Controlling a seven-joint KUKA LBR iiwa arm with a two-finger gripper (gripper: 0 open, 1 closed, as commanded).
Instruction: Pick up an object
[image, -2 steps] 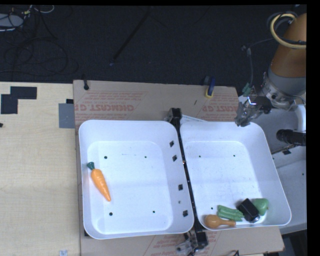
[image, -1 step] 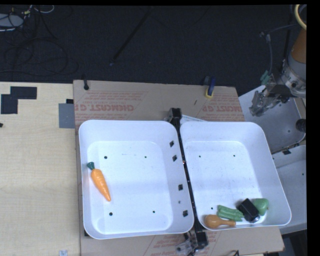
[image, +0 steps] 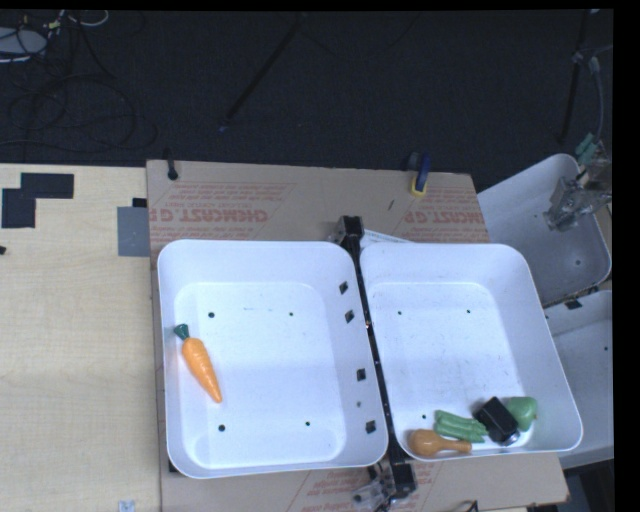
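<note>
Pale wooden bench (image: 70, 340), bearing a brown cardboard sheet (image: 300, 200) with red print, upside down, not surely readable. Two white bins: left bin (image: 260, 440), right bin (image: 450, 270). Grey arm (image: 585, 250) at the right; gripper (image: 565, 208) open or closed, cannot tell. One orange carrot (image: 202, 368) by the left bin's left wall. Four things crowded in the right bin's near corner: one green pod (image: 458, 426), one black block (image: 496, 419), one tan gourd (image: 436, 443), one green lump (image: 523, 408).

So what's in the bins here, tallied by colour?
Orange: 2, the carrot in the left bin and the orange piece in the right bin
Green: 2, the long green piece and the round green piece
Black: 1, the black block
Total: 5
</note>
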